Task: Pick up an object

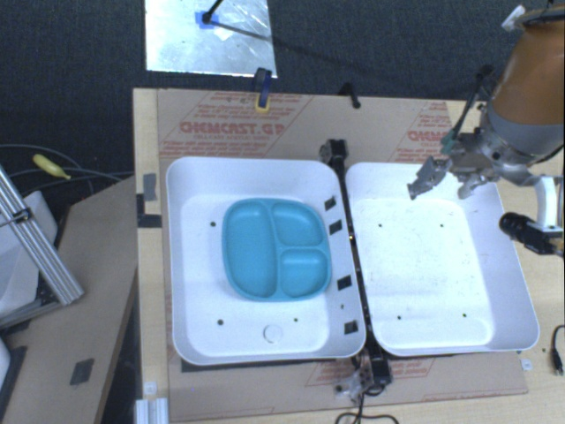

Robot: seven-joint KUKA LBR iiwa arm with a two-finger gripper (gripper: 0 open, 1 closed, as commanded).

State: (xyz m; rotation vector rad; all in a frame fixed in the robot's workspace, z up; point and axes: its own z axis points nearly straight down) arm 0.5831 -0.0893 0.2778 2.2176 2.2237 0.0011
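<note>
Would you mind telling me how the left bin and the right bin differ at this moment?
The left bin holds a blue divided plate near its middle; the right bin shows a bare white floor. The arm's hand hangs over the right bin's far edge, whereas nothing hangs over the left bin. Both are shallow, white, roughly square, and sit side by side on the same board.

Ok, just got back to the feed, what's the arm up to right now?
The gripper hangs above the far edge of the right bin, with nothing visible between its fingers. The one obvious thing to pick, a blue divided plate, lies flat in the left bin, well away from the gripper. A small white disc sits near that bin's front wall. So nothing has been picked up yet.
</note>
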